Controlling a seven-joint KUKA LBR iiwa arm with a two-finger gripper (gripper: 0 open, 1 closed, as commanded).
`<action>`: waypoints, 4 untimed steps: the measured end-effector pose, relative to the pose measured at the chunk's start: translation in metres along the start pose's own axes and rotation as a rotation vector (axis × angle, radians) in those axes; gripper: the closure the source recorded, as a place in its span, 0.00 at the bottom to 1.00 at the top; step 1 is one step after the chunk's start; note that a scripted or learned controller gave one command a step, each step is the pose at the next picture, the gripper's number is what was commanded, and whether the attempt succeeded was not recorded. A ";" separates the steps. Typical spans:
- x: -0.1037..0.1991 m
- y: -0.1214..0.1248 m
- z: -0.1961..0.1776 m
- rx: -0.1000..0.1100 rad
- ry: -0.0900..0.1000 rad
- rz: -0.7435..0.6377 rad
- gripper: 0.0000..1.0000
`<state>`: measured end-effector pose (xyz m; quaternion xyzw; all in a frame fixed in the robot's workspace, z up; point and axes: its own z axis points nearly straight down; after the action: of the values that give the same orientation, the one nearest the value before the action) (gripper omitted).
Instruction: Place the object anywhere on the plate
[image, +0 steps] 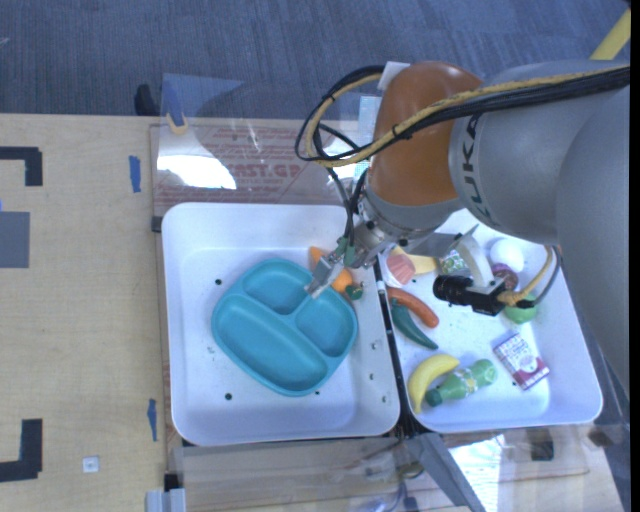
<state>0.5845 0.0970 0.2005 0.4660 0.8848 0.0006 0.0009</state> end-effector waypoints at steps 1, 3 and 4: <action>-0.001 0.001 -0.011 -0.005 -0.002 -0.001 1.00; 0.042 0.081 0.104 -0.005 -0.002 -0.306 1.00; 0.048 0.129 0.106 -0.011 -0.009 -0.604 1.00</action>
<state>0.6642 0.2097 0.0944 0.1818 0.9833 0.0031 0.0074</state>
